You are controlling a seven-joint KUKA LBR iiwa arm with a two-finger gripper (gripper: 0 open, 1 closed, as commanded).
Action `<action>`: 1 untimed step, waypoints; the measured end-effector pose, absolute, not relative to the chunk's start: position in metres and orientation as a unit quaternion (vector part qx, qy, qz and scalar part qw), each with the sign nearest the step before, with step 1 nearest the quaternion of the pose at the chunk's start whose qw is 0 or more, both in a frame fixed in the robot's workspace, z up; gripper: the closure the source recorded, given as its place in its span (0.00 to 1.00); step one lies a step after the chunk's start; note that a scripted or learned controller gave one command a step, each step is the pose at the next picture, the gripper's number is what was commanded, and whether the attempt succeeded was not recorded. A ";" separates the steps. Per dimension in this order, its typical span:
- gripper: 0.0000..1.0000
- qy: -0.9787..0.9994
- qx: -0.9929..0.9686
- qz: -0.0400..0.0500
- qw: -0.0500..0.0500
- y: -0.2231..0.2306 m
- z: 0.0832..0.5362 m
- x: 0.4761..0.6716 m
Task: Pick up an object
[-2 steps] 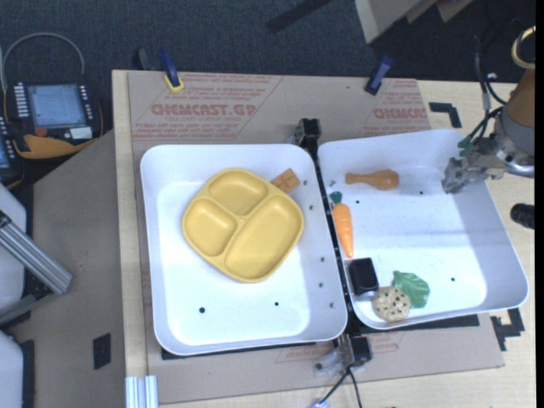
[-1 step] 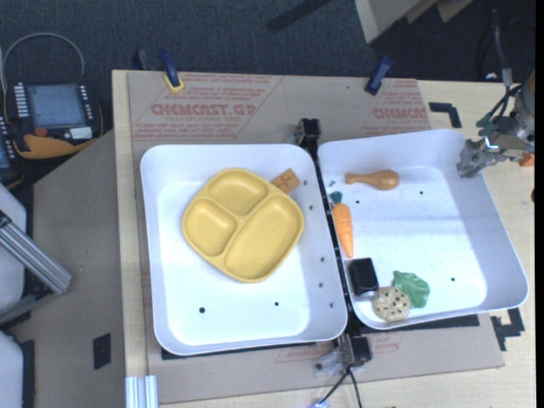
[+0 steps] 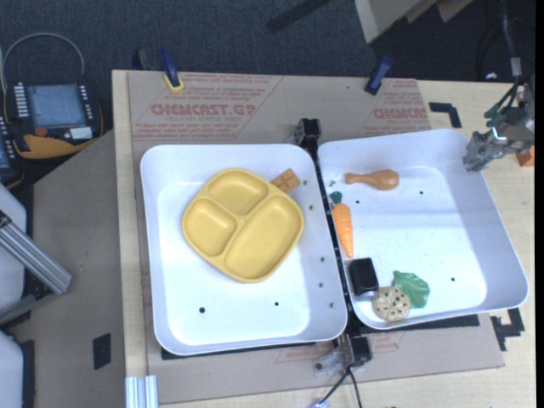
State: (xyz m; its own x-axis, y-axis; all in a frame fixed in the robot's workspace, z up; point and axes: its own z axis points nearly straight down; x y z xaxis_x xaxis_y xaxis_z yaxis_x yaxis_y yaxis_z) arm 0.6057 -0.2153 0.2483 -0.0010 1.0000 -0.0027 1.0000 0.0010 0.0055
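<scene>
The right bin [image 3: 459, 219] holds a brown drumstick [image 3: 374, 178] near its back, an orange carrot [image 3: 342, 226] along its left wall, a black block [image 3: 363, 274], a cookie [image 3: 391, 303] and a green leafy piece [image 3: 414, 286] near its front. My gripper [image 3: 483, 151] hangs at the right bin's far right rim, above the wall, well away from all of these objects. Nothing shows between its fingers.
The left bin [image 3: 170, 296] holds a yellow divided plate [image 3: 243, 223] with a small brown block [image 3: 286, 180] at its back edge. Clamps [image 3: 172, 78] sit at the board's back. A pendant [image 3: 53, 113] lies at far left.
</scene>
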 end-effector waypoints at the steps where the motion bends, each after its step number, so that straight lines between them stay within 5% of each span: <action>1: 1.00 0.709 0.706 0.000 -0.001 -0.171 0.253 0.596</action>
